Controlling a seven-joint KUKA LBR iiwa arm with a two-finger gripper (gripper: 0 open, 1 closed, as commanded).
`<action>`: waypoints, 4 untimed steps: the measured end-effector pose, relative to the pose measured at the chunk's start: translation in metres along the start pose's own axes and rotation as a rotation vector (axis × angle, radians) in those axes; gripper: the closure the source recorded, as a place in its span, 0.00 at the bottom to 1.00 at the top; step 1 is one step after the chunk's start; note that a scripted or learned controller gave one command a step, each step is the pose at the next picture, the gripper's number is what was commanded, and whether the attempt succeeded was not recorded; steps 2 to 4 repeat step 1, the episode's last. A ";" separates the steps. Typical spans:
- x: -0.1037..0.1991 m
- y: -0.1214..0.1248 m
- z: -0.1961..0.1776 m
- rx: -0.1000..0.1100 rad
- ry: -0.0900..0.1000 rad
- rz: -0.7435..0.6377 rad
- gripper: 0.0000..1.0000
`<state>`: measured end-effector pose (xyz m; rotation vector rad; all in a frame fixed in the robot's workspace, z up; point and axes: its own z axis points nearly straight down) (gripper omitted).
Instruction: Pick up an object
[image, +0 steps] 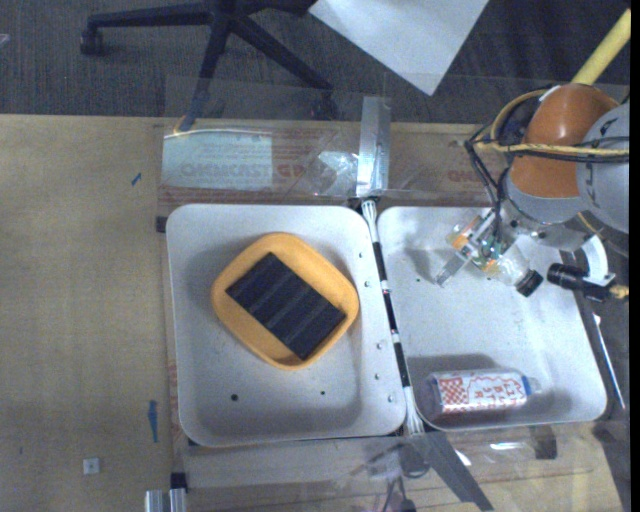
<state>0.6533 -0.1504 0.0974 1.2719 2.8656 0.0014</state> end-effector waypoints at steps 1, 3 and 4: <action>0.006 0.015 -0.076 0.000 0.002 -0.034 1.00; 0.006 0.015 -0.076 0.000 0.002 -0.034 1.00; 0.006 0.015 -0.076 0.000 0.002 -0.034 1.00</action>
